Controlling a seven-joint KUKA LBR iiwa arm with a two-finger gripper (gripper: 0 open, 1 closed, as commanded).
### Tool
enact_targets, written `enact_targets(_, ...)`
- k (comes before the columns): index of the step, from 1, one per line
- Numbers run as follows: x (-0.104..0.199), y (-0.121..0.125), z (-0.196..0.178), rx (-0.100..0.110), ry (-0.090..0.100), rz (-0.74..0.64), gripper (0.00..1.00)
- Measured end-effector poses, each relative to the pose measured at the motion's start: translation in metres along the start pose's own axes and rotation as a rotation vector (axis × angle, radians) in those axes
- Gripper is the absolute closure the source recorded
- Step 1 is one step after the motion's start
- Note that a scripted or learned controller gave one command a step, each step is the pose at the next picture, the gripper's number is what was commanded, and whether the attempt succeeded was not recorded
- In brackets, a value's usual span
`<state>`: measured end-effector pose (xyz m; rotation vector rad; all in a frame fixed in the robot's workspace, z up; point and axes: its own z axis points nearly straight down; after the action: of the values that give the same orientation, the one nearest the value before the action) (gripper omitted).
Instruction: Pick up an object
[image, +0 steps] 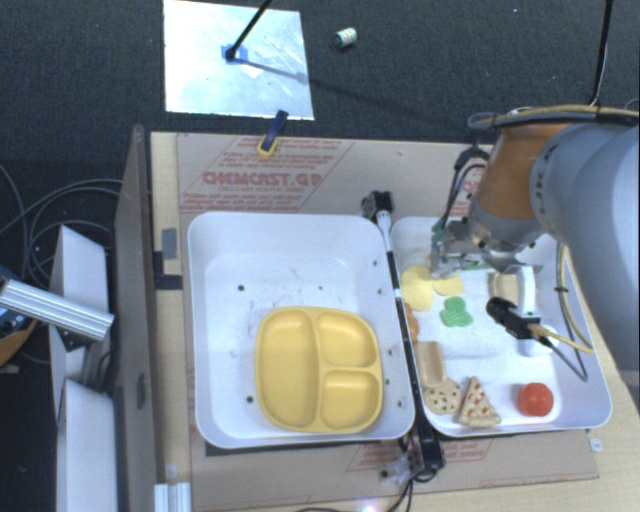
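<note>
My gripper (441, 258) hangs low over the back left part of the right bin (590, 400), the grey arm with its orange band coming in from the right. Just below it lie a pale yellow piece (419, 291) and a smaller yellow piece (451, 286). A green piece (457, 314) sits a little nearer the front. Further forward are a beige slab (430, 360), a round cracker (443, 398), a pizza slice (479, 404) and a red tomato (536, 399). Nothing shows held by the gripper.
The left bin (230, 260) holds a yellow divided plate (320, 368) toward its front. A small orange thing (411, 323) lies against the right bin's left wall. The wall between the bins runs close to the gripper's left.
</note>
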<state>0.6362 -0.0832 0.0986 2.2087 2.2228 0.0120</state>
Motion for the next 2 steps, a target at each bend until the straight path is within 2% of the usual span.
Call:
enact_targets(1,0.000,0.000,0.001,0.001,0.000,0.000,0.00)
enact_targets(2,-0.016,-0.008,0.013,0.008,0.001,0.007,0.00)
